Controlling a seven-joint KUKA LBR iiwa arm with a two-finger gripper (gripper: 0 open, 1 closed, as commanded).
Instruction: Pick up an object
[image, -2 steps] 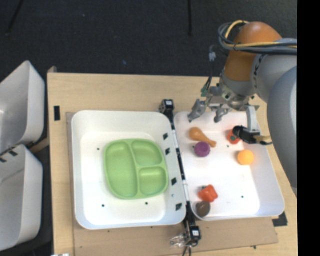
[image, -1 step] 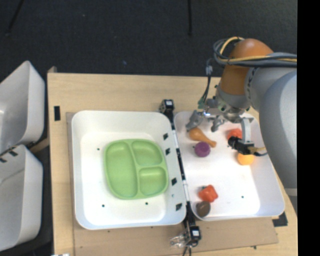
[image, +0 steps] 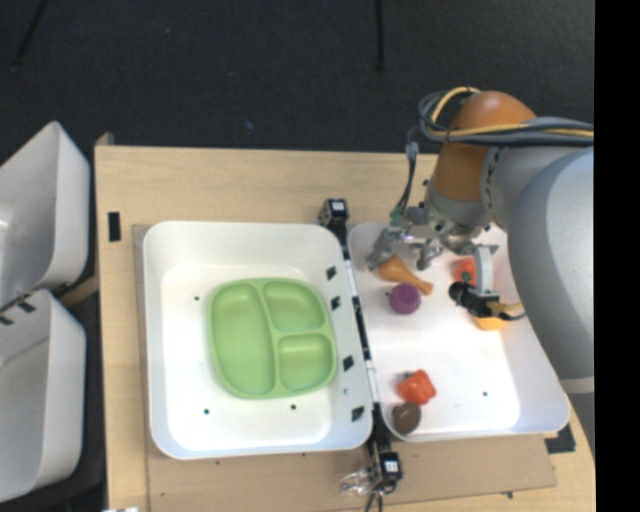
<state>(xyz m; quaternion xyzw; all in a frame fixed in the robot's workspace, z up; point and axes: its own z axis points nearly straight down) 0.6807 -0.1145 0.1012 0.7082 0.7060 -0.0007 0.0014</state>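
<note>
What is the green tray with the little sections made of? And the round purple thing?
The green tray looks like moulded plastic: one even colour, rounded compartment edges, a soft matt sheen. The purple thing is probably a plastic or rubber toy, smooth and evenly coloured, but it is too small here to be sure.

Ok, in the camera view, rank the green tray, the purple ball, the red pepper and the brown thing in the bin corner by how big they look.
1. Green tray, by far the largest.
2. Red pepper and purple ball: too alike to rank.
3. Brown thing: looks about the same or slightly smaller, but the bin's rim partly hides it, so unsure.
</note>
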